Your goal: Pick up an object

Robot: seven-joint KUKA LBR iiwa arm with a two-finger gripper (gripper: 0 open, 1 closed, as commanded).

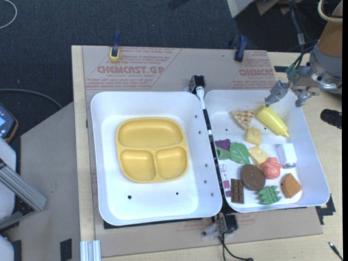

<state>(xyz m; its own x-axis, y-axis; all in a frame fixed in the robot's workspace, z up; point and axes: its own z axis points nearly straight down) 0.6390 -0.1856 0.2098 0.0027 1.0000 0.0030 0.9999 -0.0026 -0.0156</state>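
the two-finger gripper (pixel 287 93), fingers spread and holding nothing, hovers above the yellow plastic bottle (pixel 273 120) in the right white bin (pixel 312 156); the approach step looks underway; next it must descend and close.

My gripper (pixel 288 93) looks like bare grey metal with a dull sheen. Both white bins (pixel 103 145) are smooth plastic, faintly glossy — the yellow divided tray (pixel 152 148) in the left one is matt plastic. The yellow bottle (pixel 273 121) and small toy foods in the right bin look like smooth moulded plastic. The bench board (pixel 87 75) is matt, printed cardboard-like sheet — the floor beyond looks like dark carpet.
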